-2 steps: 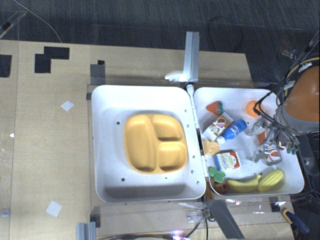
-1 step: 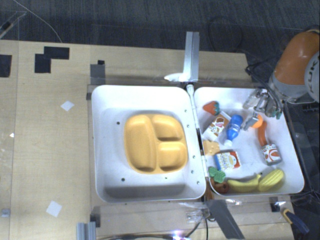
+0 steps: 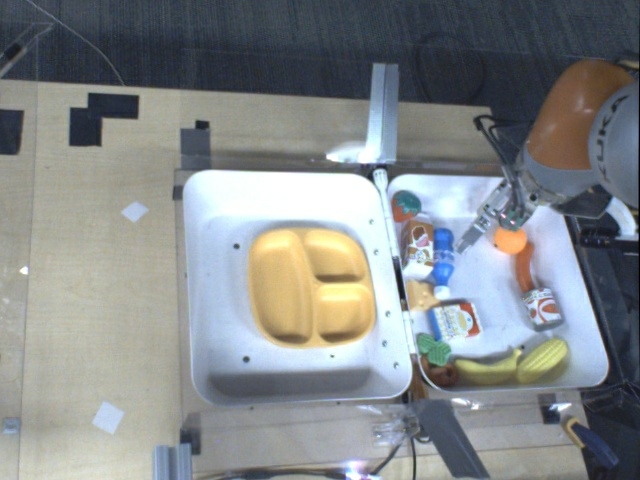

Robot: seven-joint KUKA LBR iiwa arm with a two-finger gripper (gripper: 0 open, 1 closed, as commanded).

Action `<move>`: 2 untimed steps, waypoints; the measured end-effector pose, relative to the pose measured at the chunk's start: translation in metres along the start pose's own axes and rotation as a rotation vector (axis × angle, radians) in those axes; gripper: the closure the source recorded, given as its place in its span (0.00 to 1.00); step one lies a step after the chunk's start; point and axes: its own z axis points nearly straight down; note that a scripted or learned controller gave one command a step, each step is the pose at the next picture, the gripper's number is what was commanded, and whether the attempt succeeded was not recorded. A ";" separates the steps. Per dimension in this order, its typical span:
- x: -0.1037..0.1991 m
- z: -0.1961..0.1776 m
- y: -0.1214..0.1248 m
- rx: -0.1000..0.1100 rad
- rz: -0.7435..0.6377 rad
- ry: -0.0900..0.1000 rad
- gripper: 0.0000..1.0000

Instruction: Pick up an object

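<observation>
Over the right-hand shallow white bin, the grey two-finger gripper hangs low near the bin's upper middle; whether its fingers are parted or closed cannot be told at this angle, and nothing is visibly held. Just right of the gripper, toward the bin's right wall, lies the likeliest target: a small orange toy carrot of moulded plastic, its rounded top nearest the gripper and its body running down toward a red-and-white labelled toy bottle. By its look the carrot is light, stiff and smooth, so it may slip or roll under a glancing pinch; a grasp across its narrow body, squarely from above, seems safest. To the gripper's left rests a small blue-and-white plastic bottle, close enough to be nudged. Along the bin's lower edge lie a yellow plastic banana and a yellow ridged toy corn cob, well apart from the gripper.
</observation>
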 end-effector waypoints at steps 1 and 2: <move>0.011 0.021 -0.032 0.001 0.018 -0.001 0.00; 0.069 0.019 -0.095 0.000 0.122 -0.002 0.00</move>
